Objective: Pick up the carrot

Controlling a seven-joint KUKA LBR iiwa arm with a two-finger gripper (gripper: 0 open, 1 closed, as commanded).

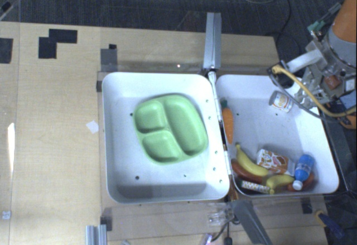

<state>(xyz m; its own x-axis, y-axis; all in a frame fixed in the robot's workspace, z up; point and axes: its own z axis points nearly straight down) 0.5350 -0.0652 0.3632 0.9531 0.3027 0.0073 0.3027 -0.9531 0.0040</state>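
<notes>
The carrot (pixel 227 122) is orange with a green top and lies lengthwise against the left wall of the right bin (pixel 254 90). My gripper (pixel 325 83) hangs over the right bin's far right corner, well to the right of the carrot and apart from it. Nothing shows between the gripper and the carrot except bare bin floor and a small can.
A small pale can (pixel 280 100) lies near the gripper. At the right bin's front lie two bananas (pixel 254 166), a red item (pixel 239 169), a white and orange packet (pixel 271 158) and a blue bottle (pixel 303 170). A green divided plate (pixel 170 128) sits in the left bin (pixel 120 182).
</notes>
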